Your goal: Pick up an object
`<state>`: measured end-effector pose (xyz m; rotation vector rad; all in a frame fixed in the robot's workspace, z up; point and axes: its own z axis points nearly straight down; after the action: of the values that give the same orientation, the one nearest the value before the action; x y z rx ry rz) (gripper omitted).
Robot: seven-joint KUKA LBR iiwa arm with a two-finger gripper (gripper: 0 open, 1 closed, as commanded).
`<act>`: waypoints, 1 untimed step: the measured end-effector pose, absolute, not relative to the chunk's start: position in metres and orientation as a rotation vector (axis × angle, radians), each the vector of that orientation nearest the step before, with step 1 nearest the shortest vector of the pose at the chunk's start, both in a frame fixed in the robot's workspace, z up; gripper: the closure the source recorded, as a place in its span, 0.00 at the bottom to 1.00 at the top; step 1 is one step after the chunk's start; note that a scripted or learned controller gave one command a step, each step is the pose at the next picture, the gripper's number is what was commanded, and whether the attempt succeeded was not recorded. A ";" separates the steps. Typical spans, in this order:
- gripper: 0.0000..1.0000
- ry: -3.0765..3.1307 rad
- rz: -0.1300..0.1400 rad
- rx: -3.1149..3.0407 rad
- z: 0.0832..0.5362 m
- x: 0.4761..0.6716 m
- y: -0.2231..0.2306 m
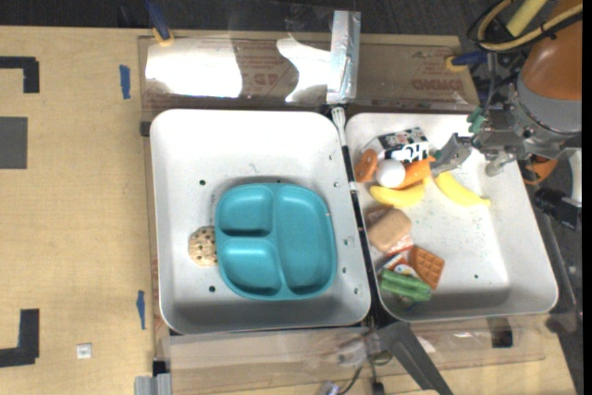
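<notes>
Right now the gripper (pixel 472 146) sits over the right bin (pixel 518 282), toward its 1 o'clock corner, just above the upper end of a banana (pixel 460 189). Can't tell how it's set from this angle, and nothing visibly held.

Risks, as I read it:
- Clutter. Pickable stuff is packed along the bin's 9–10 o'clock side: a second banana (pixel 400 195), white egg (pixel 393 174), orange carrot-like piece (pixel 415 169), black-and-white carton (pixel 404 141), all touching or overlapping. A descent there likely nudges neighbours or clips two items at once.
- Banana under the gripper is curved and lies flat; a pinch on the tapered end probably slips off.
- Gripper is close to the bin's 12 o'clock wall, so a slightly off approach could hit the rim.

Containers:
- Right bin also holds a brown bread roll (pixel 388 227) at 9, waffle (pixel 426 265) just below it, green item (pixel 405 286) at 7–8. Its 3–5 o'clock area is bare.
- Left bin (pixel 185 143) holds a teal divided tray (pixel 275 239) near centre, compartments bare, and a cookie (pixel 203 246) touching the tray's 9 o'clock edge.

Best bet, in my view: the isolated banana, grasped mid-body.
</notes>
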<state>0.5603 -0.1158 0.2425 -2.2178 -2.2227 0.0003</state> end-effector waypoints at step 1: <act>1.00 -2.226 -0.003 -2.218 0.253 0.561 -0.115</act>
<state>0.5615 -0.1150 0.2531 -2.2179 -2.2259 -0.0032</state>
